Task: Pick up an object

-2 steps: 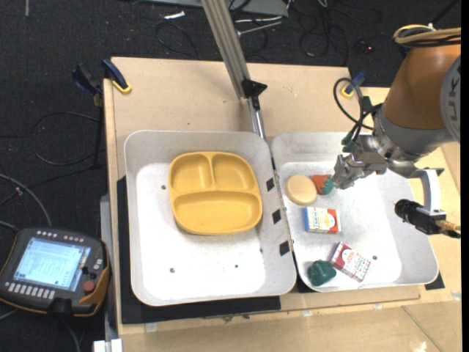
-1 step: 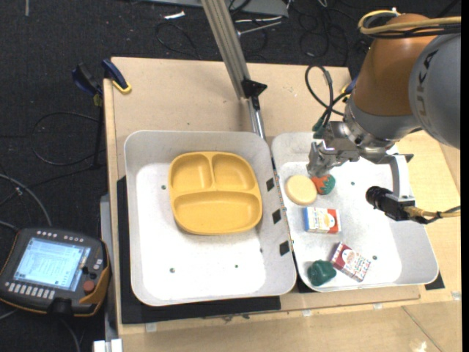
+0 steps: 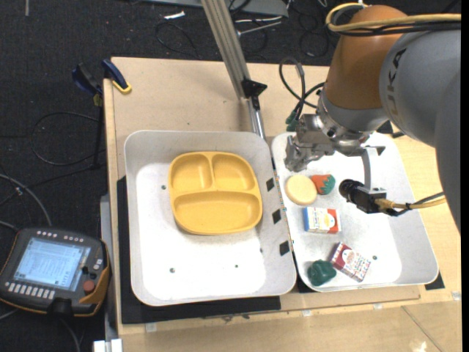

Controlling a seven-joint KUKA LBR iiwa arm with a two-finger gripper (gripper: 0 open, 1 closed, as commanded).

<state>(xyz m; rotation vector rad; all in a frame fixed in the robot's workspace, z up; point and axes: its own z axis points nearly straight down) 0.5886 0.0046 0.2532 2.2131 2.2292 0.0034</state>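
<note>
The right bin (image 3: 410, 233) holds a pale round disc (image 3: 300, 190), a red strawberry toy (image 3: 323, 185) with a green top, a small white and orange carton (image 3: 322, 219), a dark red box (image 3: 350, 261) and a dark green lump (image 3: 320, 272). My gripper (image 3: 299, 156) hangs over the bin's far left corner, just above the pale disc. Nothing shows between its fingers. The left bin (image 3: 146, 270) holds a yellow divided plate (image 3: 215, 193).
A slanted metal pole (image 3: 229, 42) rises behind the bins. A black camera unit (image 3: 363, 195) on the wrist hangs over the right bin. A teach pendant (image 3: 51, 266) lies at the lower left, off the bench. Cables lie behind the bench.
</note>
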